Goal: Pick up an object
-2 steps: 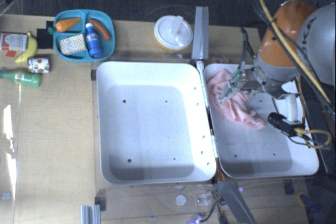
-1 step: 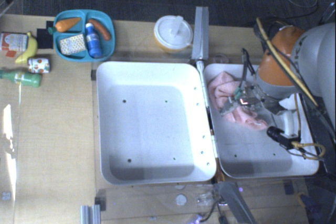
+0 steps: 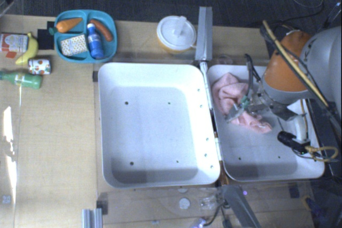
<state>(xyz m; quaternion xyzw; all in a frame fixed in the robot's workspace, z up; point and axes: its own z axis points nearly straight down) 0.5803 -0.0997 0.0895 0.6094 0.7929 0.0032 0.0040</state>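
Pink cloth [image 3: 235, 99] lies crumpled in the right bin [image 3: 267, 165], toward its upper left, near the wall shared with the left bin [image 3: 155, 125]; the counter [image 3: 53, 141] carries both bins; the grey arm [image 3: 315, 67] reaches in from the right; its pincer [image 3: 240, 109] sits down on the cloth's middle, fingers touching the fabric; whether they are open or closed cannot be told; a blue divided tray [image 3: 85, 36] and white lidded cup [image 3: 176, 33] stand beyond the bins.
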